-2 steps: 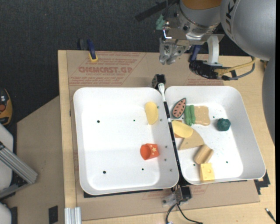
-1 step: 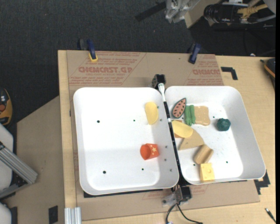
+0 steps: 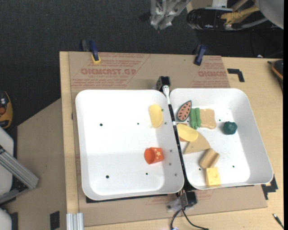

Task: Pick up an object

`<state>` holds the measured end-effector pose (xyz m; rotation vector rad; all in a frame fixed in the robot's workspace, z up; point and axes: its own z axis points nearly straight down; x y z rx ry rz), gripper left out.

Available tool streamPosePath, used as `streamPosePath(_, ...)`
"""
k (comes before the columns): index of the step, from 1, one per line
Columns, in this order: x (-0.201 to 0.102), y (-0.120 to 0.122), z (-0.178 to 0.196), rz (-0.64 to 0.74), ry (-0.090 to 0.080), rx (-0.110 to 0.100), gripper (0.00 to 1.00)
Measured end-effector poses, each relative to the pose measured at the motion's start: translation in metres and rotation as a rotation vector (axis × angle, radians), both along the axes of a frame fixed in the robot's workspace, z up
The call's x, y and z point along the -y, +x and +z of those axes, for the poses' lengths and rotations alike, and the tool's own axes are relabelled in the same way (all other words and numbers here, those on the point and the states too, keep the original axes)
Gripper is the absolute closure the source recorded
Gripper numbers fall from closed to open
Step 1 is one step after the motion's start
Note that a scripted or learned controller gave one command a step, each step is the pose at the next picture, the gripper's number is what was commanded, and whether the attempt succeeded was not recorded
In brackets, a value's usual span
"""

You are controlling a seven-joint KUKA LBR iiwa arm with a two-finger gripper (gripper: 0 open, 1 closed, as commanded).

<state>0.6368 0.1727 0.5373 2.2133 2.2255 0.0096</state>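
My gripper [image 3: 164, 12] hangs blurred at the top edge of the camera view, over the dark floor and well behind both bins. The left bin [image 3: 103, 108] holds a pale yellow piece [image 3: 155, 116] near its right wall and a red cup with a star [image 3: 154, 155] lower down. In the right bin [image 3: 245, 148] lie a watermelon slice [image 3: 184, 111], a green strip [image 3: 195, 117], a tan toast [image 3: 207, 118], a dark green ball [image 3: 230, 128], a yellow curved piece [image 3: 186, 133], a tan wedge [image 3: 196, 144], a tan cylinder [image 3: 208, 158] and a yellow block [image 3: 213, 176].
Both bins sit on a brown board [image 3: 135, 67] held by blue clamps [image 3: 94, 50] at the back. A black clip [image 3: 163, 83] joins the bins at their shared wall. Cables and arm parts [image 3: 225, 18] crowd the top right.
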Motion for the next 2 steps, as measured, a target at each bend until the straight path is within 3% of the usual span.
streamPosePath(1,-0.055,-0.044,-0.002,0.001,-0.001,-0.01,1.0)
streamPosePath(2,0.005,-0.065,-0.001,-0.011,-0.003,-0.008,1.0)
